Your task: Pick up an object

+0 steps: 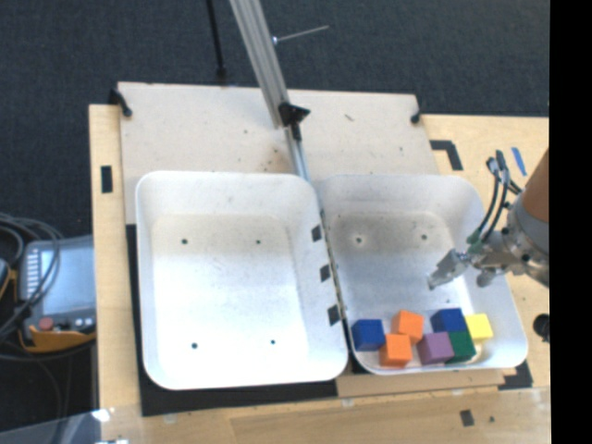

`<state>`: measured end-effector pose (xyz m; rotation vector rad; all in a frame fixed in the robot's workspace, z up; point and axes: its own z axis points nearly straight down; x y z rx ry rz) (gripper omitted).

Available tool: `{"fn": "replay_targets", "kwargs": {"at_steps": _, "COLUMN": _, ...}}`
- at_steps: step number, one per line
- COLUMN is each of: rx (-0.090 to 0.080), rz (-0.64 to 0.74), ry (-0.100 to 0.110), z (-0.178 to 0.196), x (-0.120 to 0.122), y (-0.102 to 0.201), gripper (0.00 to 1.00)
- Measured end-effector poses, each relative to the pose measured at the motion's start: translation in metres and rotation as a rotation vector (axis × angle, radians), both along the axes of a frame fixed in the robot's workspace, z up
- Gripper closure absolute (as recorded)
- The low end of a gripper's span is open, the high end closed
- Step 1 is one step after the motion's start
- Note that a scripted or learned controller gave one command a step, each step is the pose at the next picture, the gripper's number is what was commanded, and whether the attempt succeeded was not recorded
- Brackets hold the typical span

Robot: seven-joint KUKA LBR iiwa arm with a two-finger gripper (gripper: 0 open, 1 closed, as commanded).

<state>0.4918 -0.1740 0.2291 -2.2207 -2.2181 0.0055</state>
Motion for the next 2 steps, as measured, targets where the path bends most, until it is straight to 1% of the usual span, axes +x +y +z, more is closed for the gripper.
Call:
{"fn": "replay_targets", "kwargs": {"at_steps": 1, "rx": -0.001, "rz": 0.0, "ry": -0.002, "z": -0.045, "x": -0.007, "y": 0.0, "gripper": 0.0}}
{"fn": "replay_targets", "kwargs": {"at_steps": 2, "rx": -0.002, "rz": -0.001, "ry": -0.004, "z": -0.089, "x": -0.006, "y": -0.009, "gripper": 0.0}}
